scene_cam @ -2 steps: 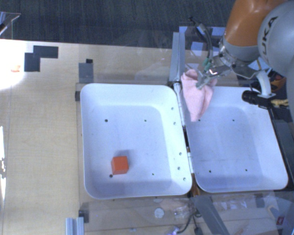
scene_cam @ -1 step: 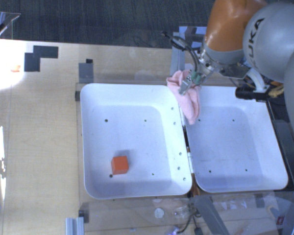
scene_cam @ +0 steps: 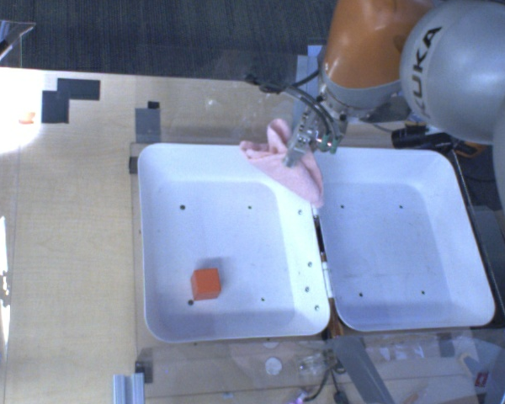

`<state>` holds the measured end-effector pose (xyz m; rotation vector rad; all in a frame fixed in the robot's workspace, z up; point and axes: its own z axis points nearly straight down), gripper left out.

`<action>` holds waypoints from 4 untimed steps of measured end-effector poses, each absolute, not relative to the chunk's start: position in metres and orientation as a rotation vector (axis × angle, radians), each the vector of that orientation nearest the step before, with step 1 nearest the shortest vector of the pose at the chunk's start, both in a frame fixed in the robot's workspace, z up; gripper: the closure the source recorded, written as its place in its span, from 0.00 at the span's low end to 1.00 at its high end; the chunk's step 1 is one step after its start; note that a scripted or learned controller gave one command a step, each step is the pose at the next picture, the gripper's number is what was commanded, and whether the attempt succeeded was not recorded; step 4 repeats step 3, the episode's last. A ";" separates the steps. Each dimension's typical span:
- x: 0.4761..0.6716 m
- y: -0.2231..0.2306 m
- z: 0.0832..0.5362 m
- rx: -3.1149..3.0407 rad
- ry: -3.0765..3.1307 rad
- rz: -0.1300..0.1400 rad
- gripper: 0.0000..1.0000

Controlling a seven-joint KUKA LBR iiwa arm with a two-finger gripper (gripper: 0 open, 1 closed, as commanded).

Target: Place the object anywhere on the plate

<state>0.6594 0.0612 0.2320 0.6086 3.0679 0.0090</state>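
A pink cloth (scene_cam: 296, 178) hangs at the far edge of the bench, over the rim where the two bins meet. My gripper (scene_cam: 296, 156) comes down from the upper right and is shut on the cloth's upper part. One fold stands up to the gripper's left, and the rest droops down toward the divider. A small orange cube (scene_cam: 206, 284) lies on the floor of the left bin (scene_cam: 236, 225), near its front left corner and far from the gripper.
The right bin (scene_cam: 404, 242) sits beside the left one, sharing a narrow dark gap. The grey arm with its orange band (scene_cam: 362, 32) fills the upper right. A wooden bench top (scene_cam: 59, 225) extends to the left.
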 end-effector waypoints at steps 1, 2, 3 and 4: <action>0.648 0.117 0.236 -0.005 3.127 0.008 1.00; 0.648 0.169 0.228 -0.007 3.130 0.008 1.00; 0.648 0.169 0.228 -0.007 3.129 0.009 0.00; 0.648 0.169 0.228 -0.007 3.129 0.009 0.00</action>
